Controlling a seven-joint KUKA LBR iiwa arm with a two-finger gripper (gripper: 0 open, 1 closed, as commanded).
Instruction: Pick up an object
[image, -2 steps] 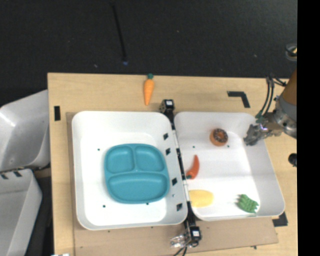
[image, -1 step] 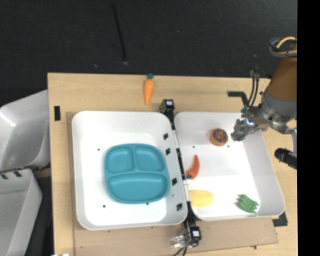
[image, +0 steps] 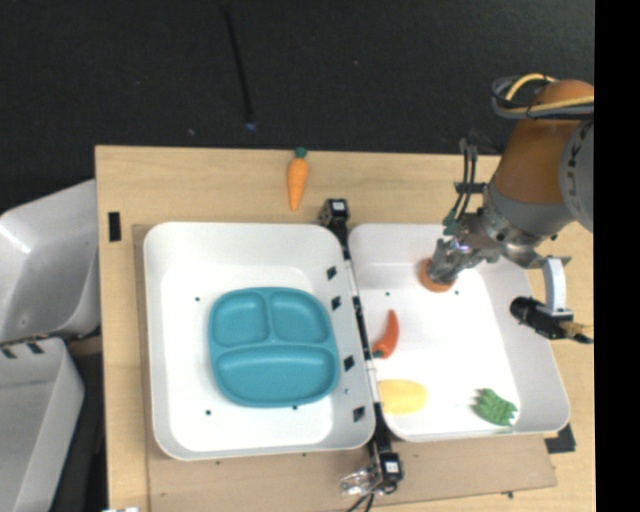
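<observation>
a: where do i stand? the gripper (image: 447, 262) is low in the right bin (image: 520, 385), at its far end, right over a small orange piece (image: 437, 279); the piece pokes out just below and to the left of the tip, touching or nearly so; i cannot tell which from this slant.

b: are you holding it?

a: i cannot tell; the wrist hides the tip, so how wide it stands and whether anything sits in it is beyond me; i won't call it a hold.

b: so what does the move turn on?

a: the orange piece lies straight under the tool, a shade toward the left bin (image: 170, 400); it looks round, no long axis to line up with; in my judgement the job is a short drop or a squeeze, not a reach.

b: and the other things?

a: all nearer the front of the same bin; the red pepper (image: 387, 334) by the divider, its long axis running near to far; the yellow piece (image: 402, 396) just in front of it; the green piece (image: 494, 407) at the front right; each well apart from the tool.

b: the rest?

a: a blue tray (image: 272, 346) in the left bin; a carrot (image: 297, 180) on the bench (image: 200, 180) behind the bins; neither near the arm.
</observation>
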